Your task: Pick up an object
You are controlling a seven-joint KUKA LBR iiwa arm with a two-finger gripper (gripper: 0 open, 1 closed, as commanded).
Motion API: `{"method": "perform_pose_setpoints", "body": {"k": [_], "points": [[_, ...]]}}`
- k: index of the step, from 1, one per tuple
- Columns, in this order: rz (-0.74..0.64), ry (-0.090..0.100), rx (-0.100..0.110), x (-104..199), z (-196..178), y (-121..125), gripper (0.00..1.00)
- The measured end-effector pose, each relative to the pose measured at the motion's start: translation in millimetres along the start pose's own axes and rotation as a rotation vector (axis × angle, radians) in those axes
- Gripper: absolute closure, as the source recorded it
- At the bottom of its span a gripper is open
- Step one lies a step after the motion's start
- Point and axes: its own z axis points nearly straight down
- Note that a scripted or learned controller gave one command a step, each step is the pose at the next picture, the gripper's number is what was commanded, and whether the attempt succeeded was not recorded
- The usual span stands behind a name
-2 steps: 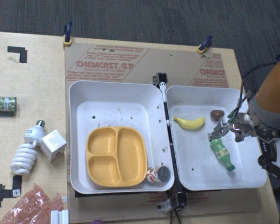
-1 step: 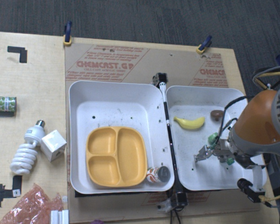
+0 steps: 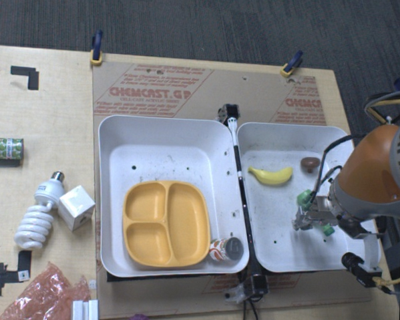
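Observation:
In the right bin (image 3: 275, 255) lie a yellow banana (image 3: 271, 175) near the back left and a small brown round object (image 3: 310, 164) at the back. My gripper (image 3: 308, 218) hangs low over the right side of that bin, below the orange wrist band. Green bits show at the gripper, at roughly (image 3: 306, 197) and lower right of it; I cannot tell whether they are a held object or part of the hand. The left bin (image 3: 113, 151) holds a yellow divided plate (image 3: 166, 223) and a small can (image 3: 226, 250) lying at its front right corner.
Outside the bins on the left bench lie a spiral light bulb (image 3: 38, 214), a white cube (image 3: 76, 208), a small green can (image 3: 8, 149) and a red mesh bag (image 3: 42, 295). A black cable runs along the divide between the bins (image 3: 238, 171).

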Motion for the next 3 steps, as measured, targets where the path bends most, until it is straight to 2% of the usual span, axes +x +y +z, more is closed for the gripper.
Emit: {"method": "perform_pose_setpoints", "body": {"k": [1,2,3], "points": [[0.0,0.0,0.0,0.0,0.0,0.0,0.0],[-0.002,0.0,0.001,38.2,9.9,1.1,0.0],[-0.001,0.0,-0.001,37.6,0.1,2.5,1.0]]}}
